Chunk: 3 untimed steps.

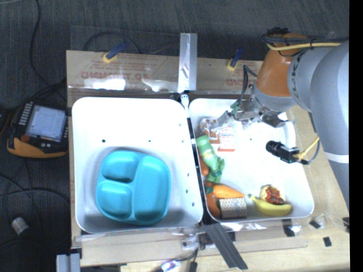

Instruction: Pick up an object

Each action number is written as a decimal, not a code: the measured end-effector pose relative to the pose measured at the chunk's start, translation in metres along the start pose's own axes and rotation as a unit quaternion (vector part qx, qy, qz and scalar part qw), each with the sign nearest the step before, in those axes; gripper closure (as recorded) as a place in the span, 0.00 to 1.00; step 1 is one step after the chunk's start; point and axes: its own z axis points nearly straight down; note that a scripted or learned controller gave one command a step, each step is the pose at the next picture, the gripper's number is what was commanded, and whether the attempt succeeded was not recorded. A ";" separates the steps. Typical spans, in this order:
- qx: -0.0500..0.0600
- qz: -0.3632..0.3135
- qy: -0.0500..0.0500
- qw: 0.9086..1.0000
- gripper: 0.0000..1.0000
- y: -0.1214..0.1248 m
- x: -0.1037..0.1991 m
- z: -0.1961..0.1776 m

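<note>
The arm's gripper (243,111) hangs over the upper part of the right bin (295,174); whether it is open or closed cannot be told. A packet (222,136) lies just left of it. A banana (272,207) rests lower right, a blue tray (134,187) in the left bin (91,118).

Divided tray (134,187) in left bin (85,118), banana (272,207) in right bin (300,180), front corner

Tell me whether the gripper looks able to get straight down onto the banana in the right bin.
Probably yes. The banana lies exposed near the right bin's front corner with nothing over it, and the gripper hangs above that bin's far end. The close bin wall may crowd the jaws.
</note>
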 end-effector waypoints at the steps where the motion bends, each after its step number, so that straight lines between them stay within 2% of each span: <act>1: -0.016 0.071 -0.002 0.997 0.00 -0.018 0.015 0.010; 2: 0.020 0.028 0.005 0.999 0.00 -0.053 0.090 -0.061; 3: 0.020 0.028 0.006 0.999 0.00 -0.053 0.090 -0.061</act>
